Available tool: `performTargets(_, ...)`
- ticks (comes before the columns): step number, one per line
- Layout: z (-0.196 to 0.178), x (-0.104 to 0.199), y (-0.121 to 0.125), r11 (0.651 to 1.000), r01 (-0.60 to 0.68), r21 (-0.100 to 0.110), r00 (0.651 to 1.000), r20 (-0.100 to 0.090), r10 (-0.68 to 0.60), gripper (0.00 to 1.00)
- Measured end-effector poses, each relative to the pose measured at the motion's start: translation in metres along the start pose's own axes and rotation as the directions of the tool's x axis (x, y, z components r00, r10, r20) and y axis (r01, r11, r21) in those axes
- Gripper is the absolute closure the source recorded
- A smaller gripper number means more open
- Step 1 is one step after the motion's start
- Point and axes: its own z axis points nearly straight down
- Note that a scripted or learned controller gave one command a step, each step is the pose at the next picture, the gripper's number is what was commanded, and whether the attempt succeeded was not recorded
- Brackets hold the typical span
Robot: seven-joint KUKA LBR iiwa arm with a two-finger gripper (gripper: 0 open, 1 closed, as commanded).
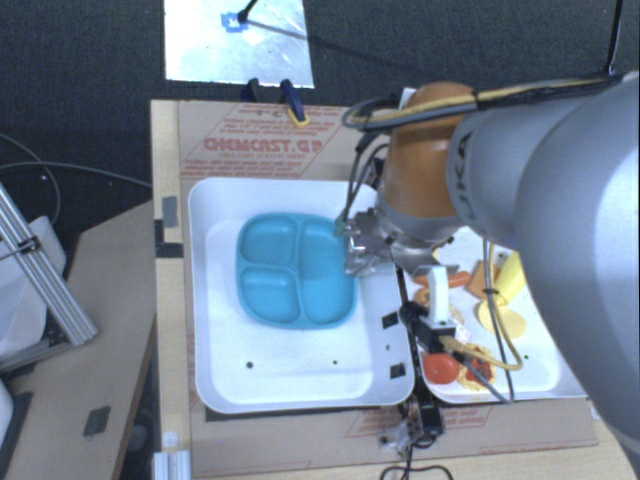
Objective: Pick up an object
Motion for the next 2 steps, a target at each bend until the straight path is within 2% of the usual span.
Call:
performTargets(1, 0.058, 0.041, -0.047, 1.0, -0.002, 0.009, 1.0, 0.001, 0.002, 1.0)
performTargets(2, 0.057, 0.024, -0.065, 1.0, -0.01, 0.004, 1.0, 0.002, 0.01, 1.0)
